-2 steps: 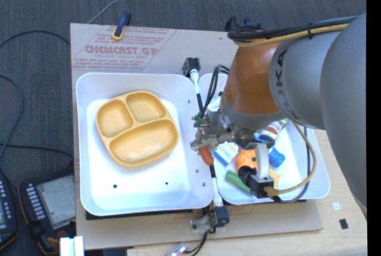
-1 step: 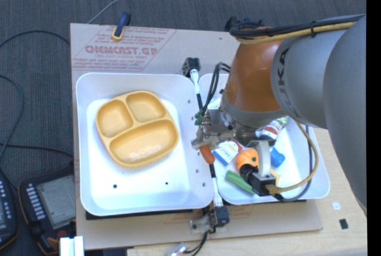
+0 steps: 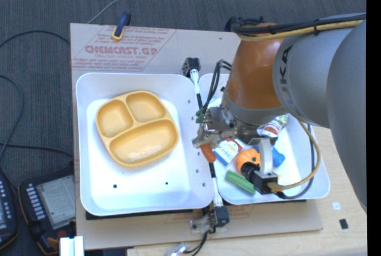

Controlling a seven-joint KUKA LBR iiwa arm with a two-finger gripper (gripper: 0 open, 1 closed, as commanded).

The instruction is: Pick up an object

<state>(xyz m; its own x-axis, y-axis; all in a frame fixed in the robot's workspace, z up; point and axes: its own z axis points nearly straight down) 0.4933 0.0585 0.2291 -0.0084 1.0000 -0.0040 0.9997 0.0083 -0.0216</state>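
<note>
Gripper (image 3: 209,137) low over right bin (image 3: 318,186), grip state indiscernible; green marker (image 3: 239,181) toward 5 o'clock, long axis 10-to-4; orange object (image 3: 247,159) toward 4 o'clock.

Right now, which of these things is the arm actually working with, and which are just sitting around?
Part of the job:
- gripper, low in the right bin
- small objects heaped there: orange ball, green piece, blue-and-white packet

Just lying about:
- yellow divided plate in the left bin
- cardboard sheet under the bins
- handheld controller on the floor
</note>
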